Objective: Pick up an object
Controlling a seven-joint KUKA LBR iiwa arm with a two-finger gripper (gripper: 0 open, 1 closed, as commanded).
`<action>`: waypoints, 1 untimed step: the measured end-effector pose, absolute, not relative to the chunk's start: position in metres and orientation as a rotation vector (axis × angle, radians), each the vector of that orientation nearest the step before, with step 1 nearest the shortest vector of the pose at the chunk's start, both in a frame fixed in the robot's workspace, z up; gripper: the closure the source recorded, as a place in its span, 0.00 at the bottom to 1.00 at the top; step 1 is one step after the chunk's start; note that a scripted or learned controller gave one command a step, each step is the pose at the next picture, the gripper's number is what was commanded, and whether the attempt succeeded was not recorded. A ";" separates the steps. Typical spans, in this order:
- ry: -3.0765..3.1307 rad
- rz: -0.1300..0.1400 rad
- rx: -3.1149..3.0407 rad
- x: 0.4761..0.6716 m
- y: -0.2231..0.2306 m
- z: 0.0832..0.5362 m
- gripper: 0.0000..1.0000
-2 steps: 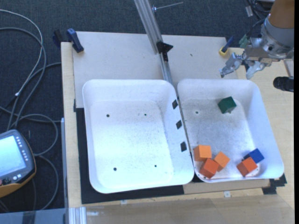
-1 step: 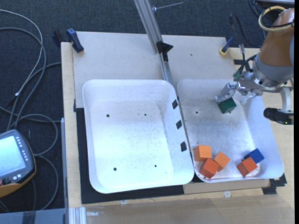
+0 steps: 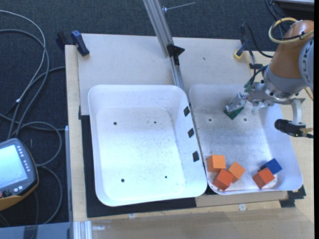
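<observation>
My gripper (image 3: 233, 108) hangs over the upper middle of the right bin (image 3: 249, 138), reaching in from the right. A small dark green block (image 3: 232, 114) shows at its fingertips, pinched between the silver fingers (image 3: 234, 104). Along the right bin's near edge lie an orange cube (image 3: 216, 162), a second orange cube (image 3: 237, 171), a red-orange cube (image 3: 224, 179), another red-orange cube (image 3: 263, 177) and a blue cube (image 3: 273, 166). These cubes sit well below the gripper and apart from it.
The left bin (image 3: 139, 143) stands beside the right one, its raised rim between them. A slanted metal rail (image 3: 159, 24) runs down to the bins' shared top corner. Cables and a pendant (image 3: 15, 168) lie off the bench at left.
</observation>
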State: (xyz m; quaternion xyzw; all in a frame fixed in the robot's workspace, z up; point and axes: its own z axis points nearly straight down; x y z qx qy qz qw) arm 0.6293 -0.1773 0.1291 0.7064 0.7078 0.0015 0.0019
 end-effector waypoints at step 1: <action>2.225 -0.004 2.220 0.635 -0.145 0.101 0.00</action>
